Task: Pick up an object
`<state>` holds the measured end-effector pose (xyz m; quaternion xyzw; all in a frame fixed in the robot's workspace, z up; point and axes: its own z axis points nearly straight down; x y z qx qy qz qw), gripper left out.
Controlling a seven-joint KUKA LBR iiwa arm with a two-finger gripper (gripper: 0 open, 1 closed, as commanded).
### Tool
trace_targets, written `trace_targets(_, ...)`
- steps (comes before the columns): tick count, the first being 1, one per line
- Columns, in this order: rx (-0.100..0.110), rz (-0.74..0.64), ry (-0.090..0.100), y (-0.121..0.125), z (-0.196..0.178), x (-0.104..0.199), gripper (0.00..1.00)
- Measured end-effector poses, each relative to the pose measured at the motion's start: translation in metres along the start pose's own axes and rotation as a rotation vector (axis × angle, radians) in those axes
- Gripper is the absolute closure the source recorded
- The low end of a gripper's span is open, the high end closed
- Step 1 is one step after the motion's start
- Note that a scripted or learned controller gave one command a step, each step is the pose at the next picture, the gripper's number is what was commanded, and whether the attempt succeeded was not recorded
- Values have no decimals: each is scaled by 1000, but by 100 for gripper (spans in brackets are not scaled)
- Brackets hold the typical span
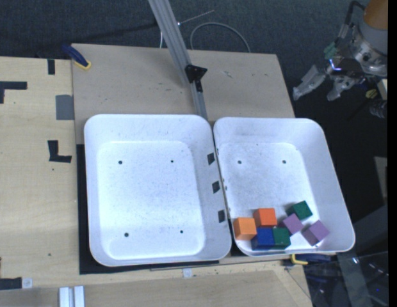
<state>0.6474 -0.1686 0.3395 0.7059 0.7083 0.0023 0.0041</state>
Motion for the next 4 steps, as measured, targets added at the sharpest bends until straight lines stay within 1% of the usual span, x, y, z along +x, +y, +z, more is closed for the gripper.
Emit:
trace_targets(1,6,3,2,-54,-43,12,0)
trace_targets(2,19,4,4,-82,61,28,0)
trace_targets(3,20,1,5,-107,181,80,0)
trace_targets(4,8,-2,4,-109,145,121,0)
